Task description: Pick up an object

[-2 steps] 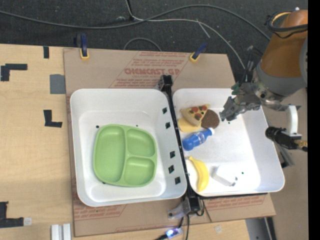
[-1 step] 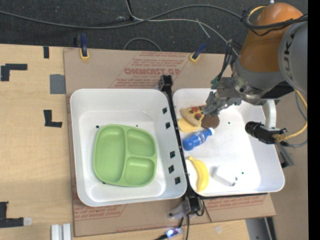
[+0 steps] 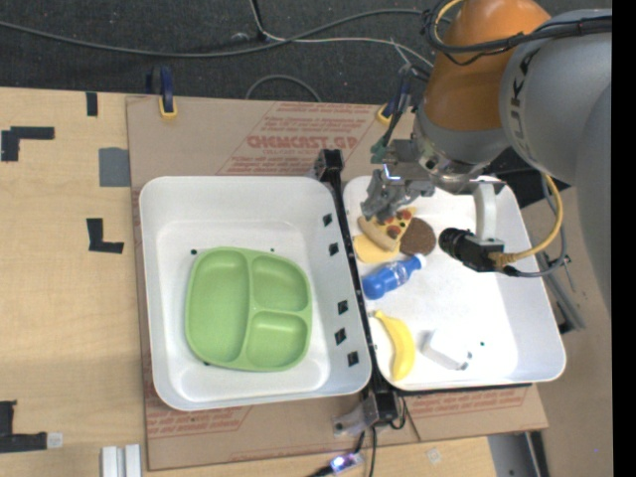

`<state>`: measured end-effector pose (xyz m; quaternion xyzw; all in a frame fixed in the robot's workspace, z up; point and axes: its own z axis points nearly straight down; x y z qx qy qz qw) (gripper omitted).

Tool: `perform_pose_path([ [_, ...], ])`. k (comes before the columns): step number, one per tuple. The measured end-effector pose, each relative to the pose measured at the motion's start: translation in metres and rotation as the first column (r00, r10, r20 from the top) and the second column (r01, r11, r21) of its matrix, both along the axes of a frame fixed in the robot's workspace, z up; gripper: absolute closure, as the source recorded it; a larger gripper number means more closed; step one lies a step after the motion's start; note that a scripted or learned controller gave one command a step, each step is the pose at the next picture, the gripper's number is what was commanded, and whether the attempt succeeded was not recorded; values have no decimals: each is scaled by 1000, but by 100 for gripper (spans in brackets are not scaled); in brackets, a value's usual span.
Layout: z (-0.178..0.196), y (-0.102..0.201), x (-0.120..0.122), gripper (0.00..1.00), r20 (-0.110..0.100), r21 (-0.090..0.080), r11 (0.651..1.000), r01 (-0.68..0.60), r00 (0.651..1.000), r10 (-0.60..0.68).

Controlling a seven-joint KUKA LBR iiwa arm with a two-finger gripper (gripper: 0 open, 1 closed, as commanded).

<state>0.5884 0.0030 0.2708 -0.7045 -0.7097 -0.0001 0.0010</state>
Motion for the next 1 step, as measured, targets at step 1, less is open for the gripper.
perform_pose_path([
  [1,-22,52,20,100,-1,-1,1000,1,1000,-1],
])
